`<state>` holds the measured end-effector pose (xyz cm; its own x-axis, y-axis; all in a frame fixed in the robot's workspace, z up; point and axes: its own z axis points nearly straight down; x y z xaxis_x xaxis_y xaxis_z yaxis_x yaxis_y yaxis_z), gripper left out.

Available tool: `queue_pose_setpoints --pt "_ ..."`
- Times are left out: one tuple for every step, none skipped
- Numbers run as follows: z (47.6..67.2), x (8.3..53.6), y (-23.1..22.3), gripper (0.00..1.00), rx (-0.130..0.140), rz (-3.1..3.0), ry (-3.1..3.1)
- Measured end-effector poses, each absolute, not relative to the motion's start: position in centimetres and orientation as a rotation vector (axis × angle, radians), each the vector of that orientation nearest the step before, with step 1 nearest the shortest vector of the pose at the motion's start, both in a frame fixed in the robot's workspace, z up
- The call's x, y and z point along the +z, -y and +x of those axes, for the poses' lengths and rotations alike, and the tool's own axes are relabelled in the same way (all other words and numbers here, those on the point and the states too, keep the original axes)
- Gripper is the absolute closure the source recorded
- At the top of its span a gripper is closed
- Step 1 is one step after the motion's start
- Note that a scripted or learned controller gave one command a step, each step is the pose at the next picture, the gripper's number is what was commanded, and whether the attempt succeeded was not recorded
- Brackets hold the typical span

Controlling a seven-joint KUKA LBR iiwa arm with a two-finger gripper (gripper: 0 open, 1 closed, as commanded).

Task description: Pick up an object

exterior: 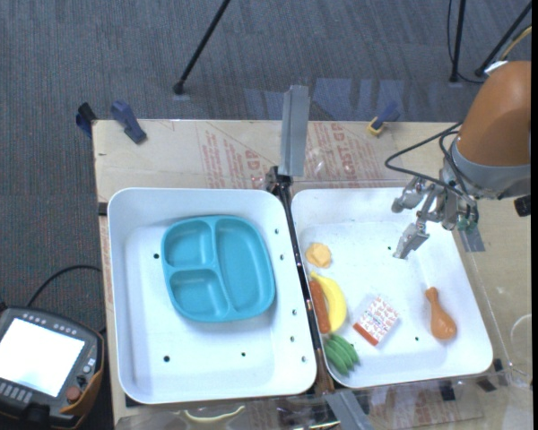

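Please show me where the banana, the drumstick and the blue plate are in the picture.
banana [334, 301]: camera view, on the middle of its yellow curve, right bin.
drumstick [441, 319]: camera view, on its thick orange end, right bin.
blue plate [247, 262]: camera view, on the floor of its largest compartment, left bin.

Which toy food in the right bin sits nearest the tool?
The orange drumstick, alone near the bin's right wall, below the tool. The banana, carrot and green piece hug the left wall.
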<state>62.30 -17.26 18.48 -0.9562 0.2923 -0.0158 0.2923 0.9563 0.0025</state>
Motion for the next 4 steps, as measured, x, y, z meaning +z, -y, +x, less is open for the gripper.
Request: queue_pose_setpoints --pt "62.9 29.3 18.8 0.0 -0.002 0.455 -3.092" --pt "60.7 18.5 21.0 0.0 0.005 0.318 -3.136" --pt "57.4 8.5 20.9 0.0 0.004 0.191 -3.14" --pt "58.8 10.3 21.3 0.0 0.002 0.414 -3.111"
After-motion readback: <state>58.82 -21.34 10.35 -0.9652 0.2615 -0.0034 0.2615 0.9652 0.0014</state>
